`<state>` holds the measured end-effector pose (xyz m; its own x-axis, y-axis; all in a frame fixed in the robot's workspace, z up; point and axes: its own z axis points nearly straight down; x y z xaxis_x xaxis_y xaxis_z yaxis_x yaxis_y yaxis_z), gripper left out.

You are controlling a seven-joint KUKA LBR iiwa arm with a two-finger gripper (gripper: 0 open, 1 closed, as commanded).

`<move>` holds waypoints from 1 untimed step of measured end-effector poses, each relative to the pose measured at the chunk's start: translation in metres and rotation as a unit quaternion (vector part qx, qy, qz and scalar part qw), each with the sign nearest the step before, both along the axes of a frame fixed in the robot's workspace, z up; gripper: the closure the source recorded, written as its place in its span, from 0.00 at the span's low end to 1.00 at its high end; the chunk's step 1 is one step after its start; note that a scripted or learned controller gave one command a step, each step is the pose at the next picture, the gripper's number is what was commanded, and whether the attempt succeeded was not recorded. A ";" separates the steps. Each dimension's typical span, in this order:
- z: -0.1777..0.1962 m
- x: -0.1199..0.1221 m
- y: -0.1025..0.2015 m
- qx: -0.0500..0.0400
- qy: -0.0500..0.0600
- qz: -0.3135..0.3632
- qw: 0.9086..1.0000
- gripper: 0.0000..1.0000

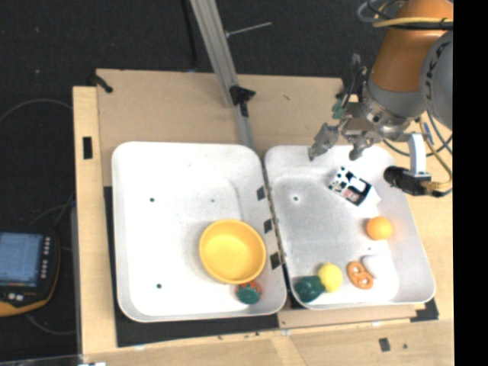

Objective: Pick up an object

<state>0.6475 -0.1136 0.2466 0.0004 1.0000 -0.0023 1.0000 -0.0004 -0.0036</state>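
From the overhead camera I see my gripper with fingers spread and nothing between them, above the right bin's far edge. Just beside it lies a small black-and-white box; an orange ball sits nearer.

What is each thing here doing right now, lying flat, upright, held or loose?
Gripper: open, above the right bin's far edge, holding nothing.
Yellow bowl: upright, in the left bin.
Small card: lying flat, loose.
Orange ball: loose, right bin.
Yellow ball: loose, touching a green piece.
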 end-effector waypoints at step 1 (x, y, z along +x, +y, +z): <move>-0.043 0.003 -0.003 0.000 0.000 -0.001 1.000 0.00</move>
<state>0.6501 -0.1170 0.2036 0.0014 1.0000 -0.0027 1.0000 -0.0015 -0.0033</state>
